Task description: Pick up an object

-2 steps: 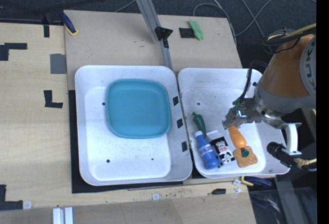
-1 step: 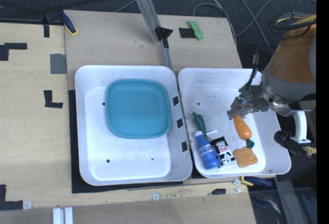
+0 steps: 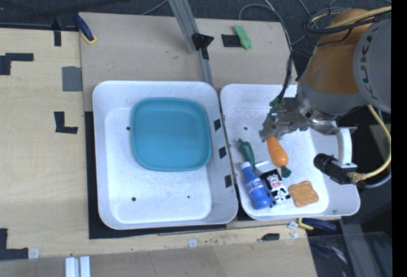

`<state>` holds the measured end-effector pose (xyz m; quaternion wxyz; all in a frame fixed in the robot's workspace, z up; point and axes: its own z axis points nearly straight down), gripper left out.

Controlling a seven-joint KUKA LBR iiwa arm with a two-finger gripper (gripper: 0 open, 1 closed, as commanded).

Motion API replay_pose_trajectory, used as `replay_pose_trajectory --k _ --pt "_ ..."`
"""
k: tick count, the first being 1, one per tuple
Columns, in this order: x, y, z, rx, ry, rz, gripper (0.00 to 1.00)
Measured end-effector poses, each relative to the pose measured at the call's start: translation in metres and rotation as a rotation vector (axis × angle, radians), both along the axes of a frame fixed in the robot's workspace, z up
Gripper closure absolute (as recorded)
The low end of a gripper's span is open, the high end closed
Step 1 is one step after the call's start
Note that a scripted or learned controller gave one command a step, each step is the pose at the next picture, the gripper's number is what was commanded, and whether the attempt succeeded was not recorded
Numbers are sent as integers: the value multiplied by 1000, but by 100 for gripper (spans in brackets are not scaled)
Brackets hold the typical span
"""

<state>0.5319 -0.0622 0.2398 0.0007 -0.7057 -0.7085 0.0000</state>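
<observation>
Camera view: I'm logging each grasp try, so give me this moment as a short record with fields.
left bin: holds a blue square plate
right bin: holds an orange carrot, a green-handled brush, a blue bottle, a small black-and-white item and an orange waffle-like piece
gripper: low over the right bin, right at the carrot's upper end
grasp: cannot tell from this view
bench: green clip beyond the bins
</observation>
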Motion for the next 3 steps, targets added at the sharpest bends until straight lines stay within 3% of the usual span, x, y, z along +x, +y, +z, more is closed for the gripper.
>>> replay_pose_trajectory --k 2,3 --pt "56 87 11 0 -1 0 100" --pt "87 131 -8 -1 1 0 100"
